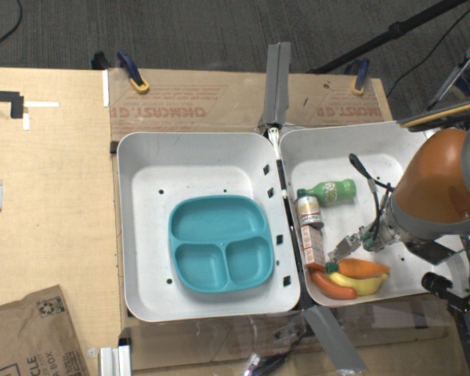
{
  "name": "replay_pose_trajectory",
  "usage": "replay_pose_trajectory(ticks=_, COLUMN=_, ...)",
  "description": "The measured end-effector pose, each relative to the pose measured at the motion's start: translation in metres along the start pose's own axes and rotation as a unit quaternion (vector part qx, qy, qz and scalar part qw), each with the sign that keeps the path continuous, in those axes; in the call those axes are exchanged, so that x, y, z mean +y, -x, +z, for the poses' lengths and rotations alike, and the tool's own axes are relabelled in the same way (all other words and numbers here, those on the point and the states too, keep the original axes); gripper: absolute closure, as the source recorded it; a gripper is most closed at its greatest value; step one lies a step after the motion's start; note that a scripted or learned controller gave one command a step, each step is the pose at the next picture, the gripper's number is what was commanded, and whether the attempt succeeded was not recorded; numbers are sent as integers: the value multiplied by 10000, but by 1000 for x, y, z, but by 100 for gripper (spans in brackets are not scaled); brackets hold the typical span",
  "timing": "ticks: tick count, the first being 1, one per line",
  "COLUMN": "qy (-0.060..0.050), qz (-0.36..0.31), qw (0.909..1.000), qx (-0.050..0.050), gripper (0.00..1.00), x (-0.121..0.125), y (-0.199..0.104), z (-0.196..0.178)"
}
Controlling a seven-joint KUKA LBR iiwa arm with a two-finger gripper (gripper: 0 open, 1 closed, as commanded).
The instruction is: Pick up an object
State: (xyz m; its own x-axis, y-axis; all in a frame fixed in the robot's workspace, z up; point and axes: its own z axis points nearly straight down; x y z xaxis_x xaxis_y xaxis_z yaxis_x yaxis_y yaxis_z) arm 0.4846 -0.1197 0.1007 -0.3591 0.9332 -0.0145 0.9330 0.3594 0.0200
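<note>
So the tool [351,247] is down low in the right bin [392,151], just above the orange carrot [363,269], too small and blurry to tell its state. The carrot lies roughly left-right at the bin's front, piled on a yellow banana [366,283] and red sausage [331,286]. A green bottle [329,191] and can [309,211] sit nearby; the left bin [141,210] holds a teal tray [221,243]

two bins [133,210], one tray [220,244] (teal), one bottle [329,191]

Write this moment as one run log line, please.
gripper low in right bin | above toy food | nothing seen held | tray in left bin
</note>
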Motion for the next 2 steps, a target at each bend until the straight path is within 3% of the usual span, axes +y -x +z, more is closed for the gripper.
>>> replay_pose_trajectory(ticks=1, qy=-116, qz=1407, qw=9900, qx=52, gripper=0, x=-13, y=22, z=-107)
replay_pose_trajectory(ticks=2, qy=-108, qz=106, qw=9999, qx=73, gripper=0, x=-1, y=-10, z=-81)
